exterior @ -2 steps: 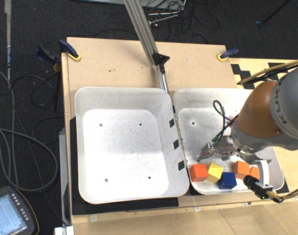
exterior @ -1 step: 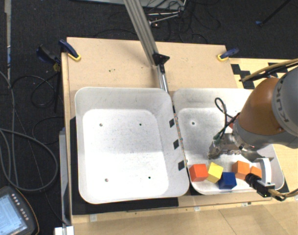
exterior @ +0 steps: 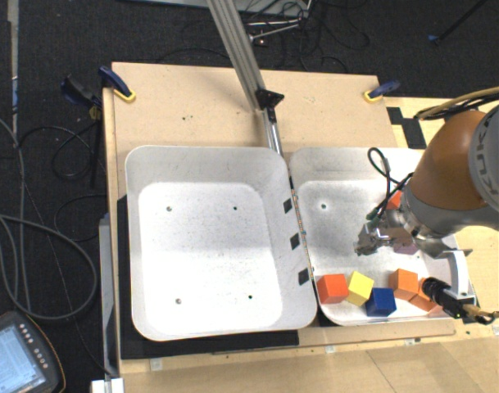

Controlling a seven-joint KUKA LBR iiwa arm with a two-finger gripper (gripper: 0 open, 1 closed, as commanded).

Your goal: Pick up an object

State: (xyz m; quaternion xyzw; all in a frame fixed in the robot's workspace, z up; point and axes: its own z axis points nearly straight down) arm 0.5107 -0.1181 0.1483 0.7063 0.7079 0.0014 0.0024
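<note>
The grey arm with its orange band [exterior: 454, 166] hangs over the shallow white right-hand bin [exterior: 335, 195], and could miss or nudge the blocks crowded along that bin's near edge: orange cube [exterior: 333, 287], yellow cube [exterior: 360, 286], blue cube [exterior: 381, 301], another orange block [exterior: 406, 282]. The two-finger gripper [exterior: 372, 240] is blurred; its state cannot be told.

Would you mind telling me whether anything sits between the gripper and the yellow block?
Nothing visible does. The gripper hovers over bare bin floor, and the yellow block lies just below it in the camera view, beside the orange block.
</note>
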